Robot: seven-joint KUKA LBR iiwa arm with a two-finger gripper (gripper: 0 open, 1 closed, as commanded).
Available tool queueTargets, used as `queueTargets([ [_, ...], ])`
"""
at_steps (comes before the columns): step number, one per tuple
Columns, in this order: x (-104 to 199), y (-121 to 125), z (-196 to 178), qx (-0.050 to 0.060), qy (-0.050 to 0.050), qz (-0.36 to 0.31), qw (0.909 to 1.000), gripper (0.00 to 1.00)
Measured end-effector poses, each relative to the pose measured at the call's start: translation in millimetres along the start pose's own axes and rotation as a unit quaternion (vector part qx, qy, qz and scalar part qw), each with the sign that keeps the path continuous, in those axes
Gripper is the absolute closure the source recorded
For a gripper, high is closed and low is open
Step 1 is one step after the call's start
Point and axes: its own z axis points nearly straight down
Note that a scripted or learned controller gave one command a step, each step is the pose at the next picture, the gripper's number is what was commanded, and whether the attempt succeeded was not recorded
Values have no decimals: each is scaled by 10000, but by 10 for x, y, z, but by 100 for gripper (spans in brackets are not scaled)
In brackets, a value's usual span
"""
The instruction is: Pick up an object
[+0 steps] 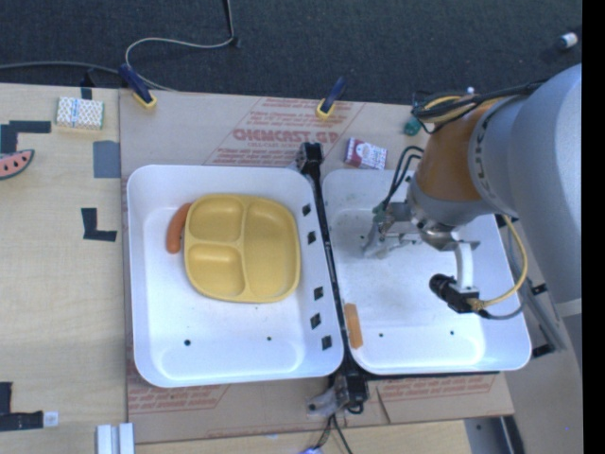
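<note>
The gripper [381, 237] is seen low in the right bin [492, 348], right of frame centre; whether it is wide or narrow cannot be told, as the wrist and orange band cover much of it. The nearest candidate, a small orange piece [353, 324], lies below and slightly left of the gripper, against the bin's left wall, long axis running up-down in the frame. In the left bin [156, 339], a yellow divided plate [242, 247] overlaps an orange sausage-shaped item [175, 230], partly hidden. The identity of both orange items is uncertain.
</note>
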Motion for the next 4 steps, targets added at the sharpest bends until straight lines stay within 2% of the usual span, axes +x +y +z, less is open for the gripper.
queueTargets([
  [1,1,-1,1,3,1,-1,10000,0],
  [2,-108,502,101,9,11,-8,10000,0],
  [3,-106,502,5,7,8,-15,10000,100],
  [4,362,-73,-889,21,17,-9,10000,100],
])
